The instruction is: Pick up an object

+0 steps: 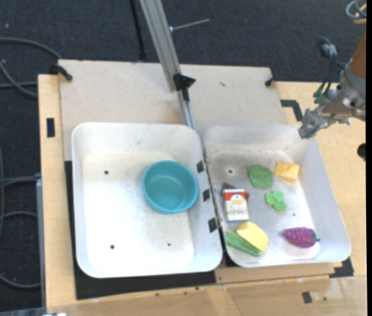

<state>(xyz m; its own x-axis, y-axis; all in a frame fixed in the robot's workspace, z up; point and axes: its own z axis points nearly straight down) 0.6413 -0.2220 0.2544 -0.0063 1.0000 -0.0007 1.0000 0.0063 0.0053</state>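
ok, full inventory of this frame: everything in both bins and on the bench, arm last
shallow white plastic bins: 2, white, side by side on the bench
round teal plastic bowl: 1, teal, left bin, right of centre
small red and white carton: 1, right bin, near its left wall
flat green leaf-shaped toy: 1, green, right bin, upper middle
yellow wedge-shaped toy: 1, yellow, right of the leaf
small green lobed toy: 1, green, right bin centre
yellow and green corn-like toy: 1, right bin, front left
purple grape-bunch toy: 1, purple, right bin, front right
slanted grey metal rail: 1, behind the bins
gripper: 1, grey, above the right bin's back right corner
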